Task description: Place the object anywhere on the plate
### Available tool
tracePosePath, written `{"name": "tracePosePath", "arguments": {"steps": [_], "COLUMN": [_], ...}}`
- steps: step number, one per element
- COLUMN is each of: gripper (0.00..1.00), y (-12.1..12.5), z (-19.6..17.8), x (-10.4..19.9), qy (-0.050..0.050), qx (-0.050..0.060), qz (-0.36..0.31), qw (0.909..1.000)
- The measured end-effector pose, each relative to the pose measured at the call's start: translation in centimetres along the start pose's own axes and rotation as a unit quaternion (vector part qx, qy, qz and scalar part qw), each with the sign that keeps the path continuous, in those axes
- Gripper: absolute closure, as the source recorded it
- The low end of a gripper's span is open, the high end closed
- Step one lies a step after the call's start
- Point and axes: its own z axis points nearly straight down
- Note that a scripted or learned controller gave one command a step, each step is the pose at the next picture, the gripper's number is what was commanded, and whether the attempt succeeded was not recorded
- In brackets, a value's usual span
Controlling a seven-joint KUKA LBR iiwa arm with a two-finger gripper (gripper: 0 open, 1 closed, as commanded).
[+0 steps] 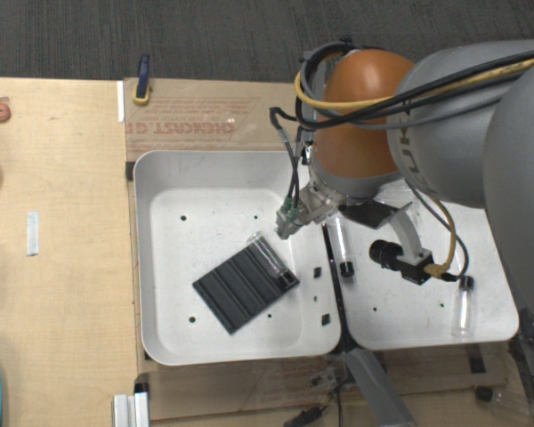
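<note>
The pincer (289, 225) hangs mid-frame, its state unclear; it should probably descend squarely onto the dark ridged plate (240, 287).

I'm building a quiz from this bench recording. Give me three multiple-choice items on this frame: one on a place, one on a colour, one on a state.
1. The dark ribbed rectangular plate lies in:
A. the left white bin
B. the right white bin
C. the wooden bench top

2. The band above the arm's wrist is:
A. blue
B. orange
C. green

3. The plate sits:
A. square to the bin walls
B. upright on its edge
C. flat but turned at an angle

Answers:
1 A: it rests on the floor of the left white bin.
2 B: the orange band shows above the gripper.
3 C: its edges run diagonally to the bin walls.
</note>
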Motion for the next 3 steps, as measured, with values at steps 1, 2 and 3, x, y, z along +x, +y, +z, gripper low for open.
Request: {"name": "tracePosePath", "arguments": {"steps": [1,2,3], "gripper": [1.00,1.00,1.00], "y": [-1.4,-3.1,0.5], "z": [-5.1,-15.1,-16.6], "x": [0.3,7.7,12.9], "qy": [-0.001,-0.001,-0.001], "qx": [-0.003,-0.003,-0.003], "qz": [-0.174,-0.206,-0.373], "qw": [0.9848,0.9786,0.9280]}}
